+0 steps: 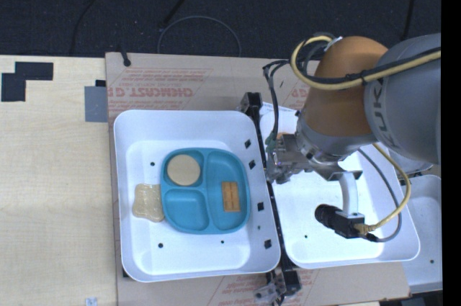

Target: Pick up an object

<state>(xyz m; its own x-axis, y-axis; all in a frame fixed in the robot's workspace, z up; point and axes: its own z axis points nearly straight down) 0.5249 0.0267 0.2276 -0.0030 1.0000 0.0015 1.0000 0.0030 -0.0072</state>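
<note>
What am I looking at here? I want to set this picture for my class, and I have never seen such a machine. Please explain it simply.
This is one photograph, taken by a fixed camera above a workbench and looking down at a slant. The big grey machine with the orange band is a robot arm reaching in from the right. Its pincer hangs low over the right-hand shallow white bin; whether it is open or shut cannot be told, and nothing is seen held in it. The left-hand shallow white bin holds a blue plastic tray with three compartments. A round tan disc lies in one compartment, a small orange-brown block in another. A pale yellowish lumpy piece lies against the tray's left edge.
</note>
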